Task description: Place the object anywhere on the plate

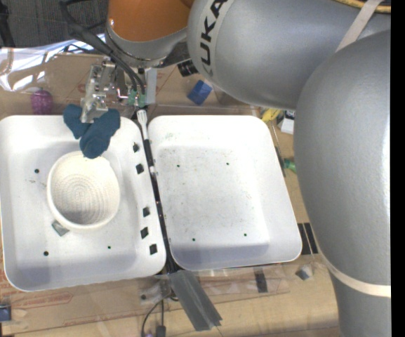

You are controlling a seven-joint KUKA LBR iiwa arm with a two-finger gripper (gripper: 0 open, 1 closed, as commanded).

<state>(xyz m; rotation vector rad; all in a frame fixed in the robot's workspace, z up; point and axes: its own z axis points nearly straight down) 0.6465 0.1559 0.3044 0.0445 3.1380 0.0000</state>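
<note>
Hanging over the back of the left bin [20,188], the gripper [95,107] sits right at the top of a blue cloth [95,133], and the cloth droops from it in a loose bundle. The upper fold looks pinched between the metal fingers [90,104], so my read is a narrow close with the cloth in its hold, though the clutter around the wrist makes the exact gap hard to judge.

Below and slightly forward sits the white plate [83,192], round and ribbed, resting on the left bin's floor. The cloth's lower end hangs just above the plate's far rim, near it but seemingly not yet lying on it.

Now the handling: this thing looks soft, light and floppy, nothing fragile about it. It should sag and swing with any movement, and a thin pinch of fabric could slip free. Taking a bunched fold near the middle would be the safer hold, since an edge would only peel away. Landing should be forgiving; it would just slump where dropped.
</note>
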